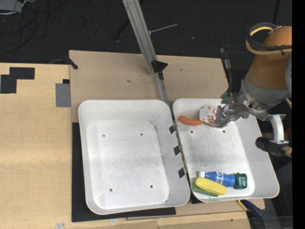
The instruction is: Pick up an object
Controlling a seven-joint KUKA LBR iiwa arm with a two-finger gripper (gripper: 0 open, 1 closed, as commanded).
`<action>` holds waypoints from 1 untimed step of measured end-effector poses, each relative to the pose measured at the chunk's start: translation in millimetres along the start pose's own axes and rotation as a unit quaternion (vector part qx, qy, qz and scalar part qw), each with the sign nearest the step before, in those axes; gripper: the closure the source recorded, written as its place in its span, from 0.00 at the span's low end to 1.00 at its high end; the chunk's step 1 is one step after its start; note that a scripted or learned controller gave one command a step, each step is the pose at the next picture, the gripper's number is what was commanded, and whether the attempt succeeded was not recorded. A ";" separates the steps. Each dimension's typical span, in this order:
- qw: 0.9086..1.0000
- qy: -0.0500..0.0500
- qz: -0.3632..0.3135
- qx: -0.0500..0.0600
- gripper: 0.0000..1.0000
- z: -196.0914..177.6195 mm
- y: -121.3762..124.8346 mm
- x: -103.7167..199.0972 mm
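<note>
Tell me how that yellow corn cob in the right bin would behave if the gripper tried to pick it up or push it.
The corn cob looks rounded and elongated, so it would probably roll if pushed from the side. It looks like a plastic toy, so likely light and stiff. It lies against the blue bottle near the bin's front wall, which may crowd the fingers.

Left bin [95, 128]: I'm seeing it lying at 9 o'clock of its neighbour.
Metal rail [143, 42]: I'm watching it leaning at 12 o'clock.
Bench [33, 142]: lying beneath.
</note>
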State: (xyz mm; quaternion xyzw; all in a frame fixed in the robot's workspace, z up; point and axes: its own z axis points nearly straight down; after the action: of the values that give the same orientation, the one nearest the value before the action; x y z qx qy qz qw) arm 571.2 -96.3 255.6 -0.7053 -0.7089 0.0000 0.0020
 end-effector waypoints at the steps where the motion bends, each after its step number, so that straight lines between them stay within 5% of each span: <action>1: 1.000 -0.001 0.001 0.001 1.00 14.1 -9.6 43.8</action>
State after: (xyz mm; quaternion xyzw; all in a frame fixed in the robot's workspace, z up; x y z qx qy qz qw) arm 561.4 -52.5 241.6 -0.7061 -0.7081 0.0012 0.0025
